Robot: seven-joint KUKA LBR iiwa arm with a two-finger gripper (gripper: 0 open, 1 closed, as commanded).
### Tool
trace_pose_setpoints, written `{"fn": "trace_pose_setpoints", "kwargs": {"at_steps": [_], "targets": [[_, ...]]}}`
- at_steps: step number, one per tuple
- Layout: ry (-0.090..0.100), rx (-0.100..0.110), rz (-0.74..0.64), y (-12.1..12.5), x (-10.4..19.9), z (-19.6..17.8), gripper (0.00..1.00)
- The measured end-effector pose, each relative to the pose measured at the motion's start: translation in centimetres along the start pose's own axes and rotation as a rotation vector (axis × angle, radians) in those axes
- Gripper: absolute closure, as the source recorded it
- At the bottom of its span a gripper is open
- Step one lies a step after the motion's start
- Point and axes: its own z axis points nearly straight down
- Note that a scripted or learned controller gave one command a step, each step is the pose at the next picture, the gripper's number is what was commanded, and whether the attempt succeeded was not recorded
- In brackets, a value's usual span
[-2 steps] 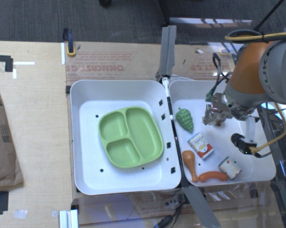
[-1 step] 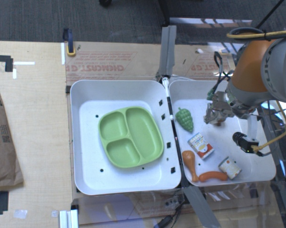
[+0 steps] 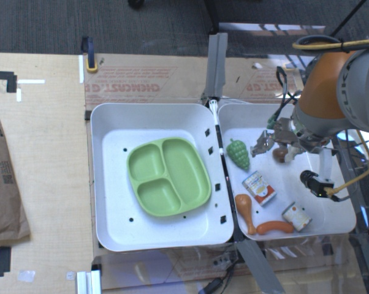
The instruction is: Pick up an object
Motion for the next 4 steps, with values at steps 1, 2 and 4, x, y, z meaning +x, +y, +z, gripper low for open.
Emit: {"fn": "trace_pose_setpoints", "kwargs": {"at_steps": [1, 2, 4], "targets": [[0.000, -0.002, -0.060, 3.5, -3.1, -1.3, 0.00], [0.000, -0.001, -0.060, 4.8, -6.0, 5.4, 0.00], [0.000, 0.001, -0.061, 3.6, -7.0, 4.5, 1.00]]}}
